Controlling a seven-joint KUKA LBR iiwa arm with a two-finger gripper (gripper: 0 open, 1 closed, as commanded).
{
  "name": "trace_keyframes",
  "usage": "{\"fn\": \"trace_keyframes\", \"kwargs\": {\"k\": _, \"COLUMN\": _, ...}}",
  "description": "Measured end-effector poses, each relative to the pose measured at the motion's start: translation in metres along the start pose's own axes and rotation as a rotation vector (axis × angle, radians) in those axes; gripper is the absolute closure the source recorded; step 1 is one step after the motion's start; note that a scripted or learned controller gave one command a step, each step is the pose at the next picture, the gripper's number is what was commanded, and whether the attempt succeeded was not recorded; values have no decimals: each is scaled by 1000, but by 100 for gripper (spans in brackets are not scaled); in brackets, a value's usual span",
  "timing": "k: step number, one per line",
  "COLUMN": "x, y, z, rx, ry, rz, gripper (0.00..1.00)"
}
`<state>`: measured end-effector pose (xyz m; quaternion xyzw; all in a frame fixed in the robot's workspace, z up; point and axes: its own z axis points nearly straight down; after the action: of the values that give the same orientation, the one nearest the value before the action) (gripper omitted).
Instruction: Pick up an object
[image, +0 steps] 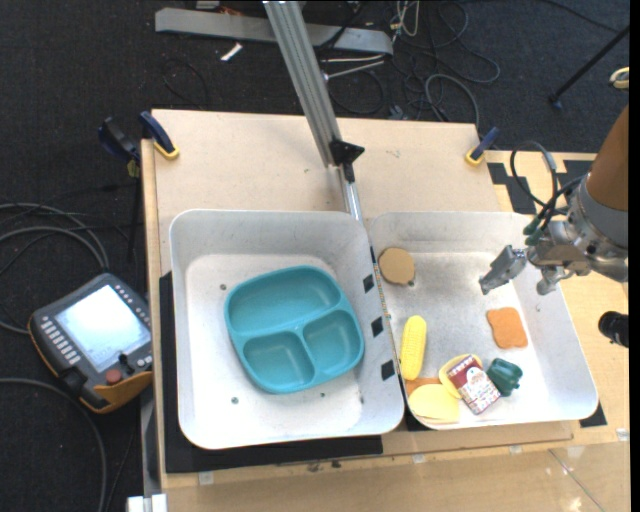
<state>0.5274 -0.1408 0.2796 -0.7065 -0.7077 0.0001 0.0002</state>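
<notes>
A wooden bench (250, 160) carries two shallow white bins side by side. The left bin (190, 300) holds a teal divided tray (292, 327) near its middle. The right bin (560, 385) holds several small things: a round brown cookie (396, 266) near its far left corner, a yellow corn cob (412, 346) along its left edge, a pale yellow disc (433, 403) at its near left corner, a small red and white box (471, 384) just beside the disc, a dark green piece (504, 375) touching the box on its right, and an orange slab (507, 326) toward the right edge. The gripper (522, 270) hangs over the far right part of this bin, its two fingers spread apart with nothing between them. The orange slab lies just nearer than the gripper, close to it; the cookie is well to its left.
</notes>
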Motion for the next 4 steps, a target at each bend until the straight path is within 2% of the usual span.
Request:
{"fn": "trace_keyframes", "kwargs": {"k": 1, "x": 0, "y": 0, "z": 0, "rx": 0, "ry": 0, "rz": 1, "gripper": 0}}
{"fn": "trace_keyframes", "kwargs": {"k": 2, "x": 11, "y": 1, "z": 57, "rx": 6, "ry": 1, "rz": 1, "gripper": 0}}
{"fn": "trace_keyframes", "kwargs": {"k": 3, "x": 13, "y": -5, "z": 101, "rx": 5, "ry": 1, "rz": 2, "gripper": 0}}
{"fn": "trace_keyframes", "kwargs": {"k": 4, "x": 6, "y": -4, "z": 162, "rx": 6, "ry": 1, "rz": 3, "gripper": 0}}
